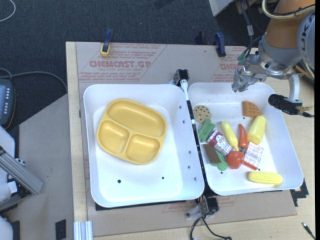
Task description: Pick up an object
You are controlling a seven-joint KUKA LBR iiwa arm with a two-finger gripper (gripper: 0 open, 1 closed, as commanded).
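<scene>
Grey arm (300,29) with orange band, black cables, small metallic tool (241,84)

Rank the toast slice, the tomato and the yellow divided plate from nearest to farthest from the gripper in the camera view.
From the gripper:
1. Toast slice, top of the right bin.
2. Tomato, in the pile, mid right bin.
3. Yellow divided plate, left bin.

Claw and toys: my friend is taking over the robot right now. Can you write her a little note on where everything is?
Claw: over the far edge of the right bin, holding nothing that I can see; whether it is open or shut is unclear.
Toys: piled in the right bin, including a cookie, a tomato and a corn cob.
Yellow plate: alone in the left bin.
Done: nothing picked up yet.
Left: lower the claw onto one toy, grip it, lift.
</scene>
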